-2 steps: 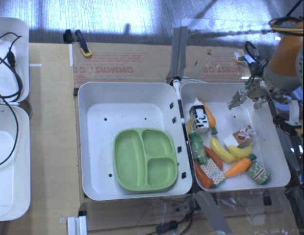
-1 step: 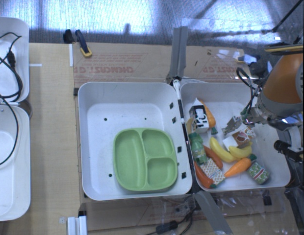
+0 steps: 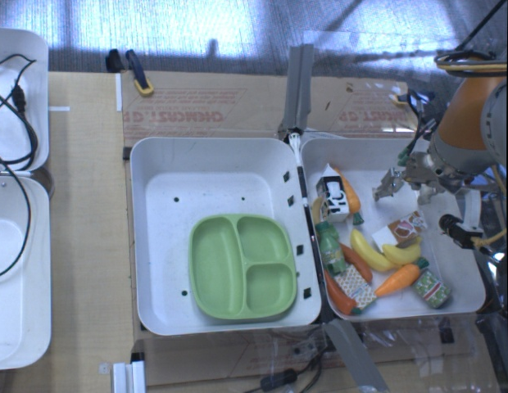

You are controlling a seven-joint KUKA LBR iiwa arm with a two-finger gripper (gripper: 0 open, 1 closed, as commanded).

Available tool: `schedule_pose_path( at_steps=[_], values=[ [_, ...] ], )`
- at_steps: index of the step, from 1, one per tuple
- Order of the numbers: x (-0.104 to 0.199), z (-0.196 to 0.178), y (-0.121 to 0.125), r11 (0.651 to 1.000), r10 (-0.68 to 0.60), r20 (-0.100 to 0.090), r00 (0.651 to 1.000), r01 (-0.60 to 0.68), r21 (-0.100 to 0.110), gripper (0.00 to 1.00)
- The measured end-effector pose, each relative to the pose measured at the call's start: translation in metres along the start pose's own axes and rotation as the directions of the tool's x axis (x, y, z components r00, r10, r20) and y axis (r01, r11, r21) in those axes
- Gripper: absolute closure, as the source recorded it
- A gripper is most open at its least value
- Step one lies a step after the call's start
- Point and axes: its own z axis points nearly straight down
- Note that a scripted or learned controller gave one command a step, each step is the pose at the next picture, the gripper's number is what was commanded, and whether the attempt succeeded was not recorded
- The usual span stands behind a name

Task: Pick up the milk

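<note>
Two white bins sat side by side on the table (image 3: pixel 82 219). Left bin (image 3: pixel 156 219) held a green divided plate (image 3: pixel 242 266), lying flat toward its front right corner. Right bin (image 3: pixel 467 289) held the clutter. Milk carton (image 3: pixel 333 199), white with black print, stood near the bin's left wall, toward the back left corner, tilted, touching an orange fruit (image 3: pixel 350 193) just behind it. Green bottle (image 3: pixel 329 248) lay along the left wall just in front of the milk. Red pepper-like piece (image 3: pixel 339 295) and a checkered packet (image 3: pixel 354 285) sat at the front left corner. Two bananas (image 3: pixel 385 255) lay mid-bin, a carrot (image 3: pixel 397 280) just in front of them, and a small brown-and-white box (image 3: pixel 405 230) just behind. Small green-and-red can (image 3: pixel 432 289) lay near the front right corner.

Gripper (image 3: pixel 395 183) hung over the back of the right bin, right of the milk and apart from it. Its fingers looked spread partly open, nothing between them. Grey arm with orange band (image 3: pixel 467 117) came in from the table's right edge.

Black cables (image 3: pixel 12 129) lay over a white tray at the table's left edge.
</note>
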Motion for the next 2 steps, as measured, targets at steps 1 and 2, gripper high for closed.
schedule_pose_path(
  at_steps=[1, 2],
  values=[
    [-0.0079, 0.0000, -0.0373, 0.988, -0.156, -0.001, 0.988, 0.156, 0.001, 0.00],
    [-0.0087, -0.0092, -0.0367, 0.988, -0.153, 0.000, 0.988, 0.153, -0.001, 1.00]
  ],
)
